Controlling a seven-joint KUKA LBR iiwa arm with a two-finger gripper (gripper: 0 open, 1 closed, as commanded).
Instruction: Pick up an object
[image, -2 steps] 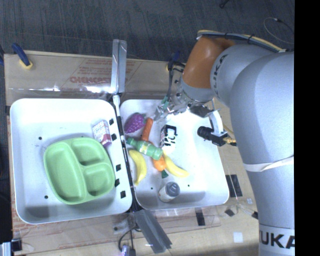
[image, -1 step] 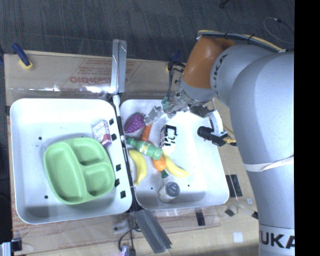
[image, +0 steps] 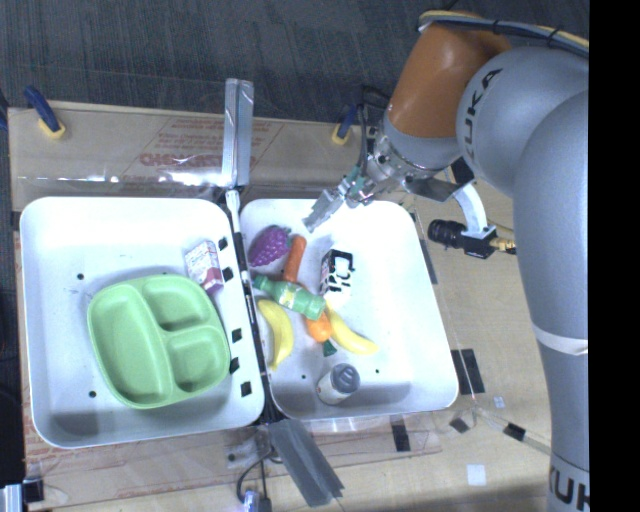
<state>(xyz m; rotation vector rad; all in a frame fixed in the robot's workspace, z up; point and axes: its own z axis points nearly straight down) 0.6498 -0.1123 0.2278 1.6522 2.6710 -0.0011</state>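
Over the worktop (image: 120, 140) from the right reaches the arm (image: 520, 150), the biggest thing in view, its orange band above the wrist. Below it sit two white bins side by side. The left bin (image: 60, 250) carries a green tray (image: 160, 340) and a small pink packet (image: 204, 264) near the divider. The right bin (image: 420, 330) holds the pile: a black-and-white card (image: 337, 272), two bananas (image: 276, 330), a green bottle (image: 288, 294), purple grapes (image: 268, 246), a carrot (image: 294, 256), a small orange piece (image: 319, 328) and a grey capped bottle (image: 340, 380).

The tool (image: 322, 212) hangs over the upper edge of the right bin, holding nothing; whether its tips are spread or together I cannot tell. The nearest candidates, by my reading, are the carrot and grapes, lying just down and left of the tool. The carrot's long axis runs roughly up-down in the view, tilted slightly, with the grapes touching its left side. A short descent toward lower-left would likely reach it; crowding from the grapes and green bottle could spoil the grasp.
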